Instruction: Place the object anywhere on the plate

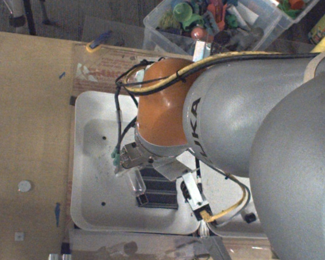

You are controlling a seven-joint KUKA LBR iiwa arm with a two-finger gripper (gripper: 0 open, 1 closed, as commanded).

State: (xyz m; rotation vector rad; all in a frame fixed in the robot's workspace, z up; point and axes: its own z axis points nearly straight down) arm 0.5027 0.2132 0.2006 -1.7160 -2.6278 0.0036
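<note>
Arm low over the left bin

The gripper sits inside the bin; whether it grips anything I cannot tell, and neither object nor plate can be made out beneath it. Probably the grasp step; next, lift and check.

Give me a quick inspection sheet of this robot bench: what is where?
Surface: light wooden bench bearing a shallow white bin.
Job's things: nothing seen of a plate or object.
Clutter: small dark specks in the bin; blue-and-yellow tool on the bench's far edge.
Grippers: two-finger gripper low over the bin; grip cannot be judged.
Cables: black and yellow cables over the orange wrist band.
Surroundings: clear plastic tub of colourful toys behind the bench.
</note>
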